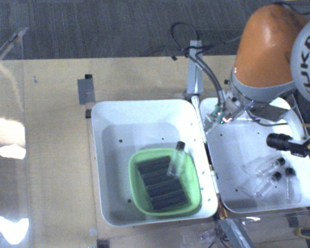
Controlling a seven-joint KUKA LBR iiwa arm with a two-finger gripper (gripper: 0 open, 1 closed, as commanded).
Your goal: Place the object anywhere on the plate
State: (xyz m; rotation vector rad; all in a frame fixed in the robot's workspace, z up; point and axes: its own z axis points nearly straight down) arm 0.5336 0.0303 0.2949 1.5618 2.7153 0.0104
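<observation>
Lying on the green plate [142,194] is a clear bottle [176,160], seemingly atop dark blocks [161,183]. Whether the gripper [222,115] is spread, I cannot tell.

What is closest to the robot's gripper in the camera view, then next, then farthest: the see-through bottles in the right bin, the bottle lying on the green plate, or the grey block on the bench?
From the gripper, at the right bin's top-left corner:
1. Clear bottle with a black cap, on the green plate, left bin.
2. Pile of clear bottles, lower right of the right bin; close to call against 1.
3. Grey block, on the bench, far left.
</observation>
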